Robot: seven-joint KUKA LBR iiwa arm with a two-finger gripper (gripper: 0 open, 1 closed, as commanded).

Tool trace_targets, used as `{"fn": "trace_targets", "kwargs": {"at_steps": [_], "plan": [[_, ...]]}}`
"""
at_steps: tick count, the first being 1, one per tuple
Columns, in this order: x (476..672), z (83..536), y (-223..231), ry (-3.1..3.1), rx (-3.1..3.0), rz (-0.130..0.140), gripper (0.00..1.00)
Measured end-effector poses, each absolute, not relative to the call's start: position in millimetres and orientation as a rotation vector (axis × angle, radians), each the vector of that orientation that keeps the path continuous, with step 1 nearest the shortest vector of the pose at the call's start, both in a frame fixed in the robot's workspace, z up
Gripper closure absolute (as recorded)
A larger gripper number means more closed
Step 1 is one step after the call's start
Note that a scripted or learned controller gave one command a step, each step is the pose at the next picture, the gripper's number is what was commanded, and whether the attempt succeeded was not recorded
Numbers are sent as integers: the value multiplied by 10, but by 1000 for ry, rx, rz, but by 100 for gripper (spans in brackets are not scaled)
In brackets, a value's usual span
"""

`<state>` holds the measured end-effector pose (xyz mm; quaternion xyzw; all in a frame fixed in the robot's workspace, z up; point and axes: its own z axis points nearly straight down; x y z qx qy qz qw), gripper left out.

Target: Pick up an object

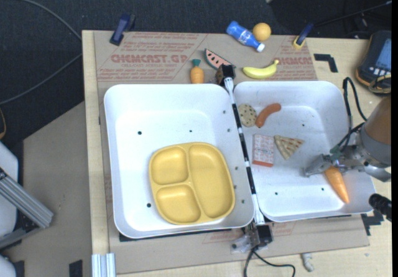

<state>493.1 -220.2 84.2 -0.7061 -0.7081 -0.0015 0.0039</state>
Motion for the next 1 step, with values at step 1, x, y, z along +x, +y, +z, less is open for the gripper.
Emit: {"fn": "trace_targets", "kwargs": {"at_steps": [1], "plan": [[4934,942,-2221,-2221,-2220,-2,100]]}}
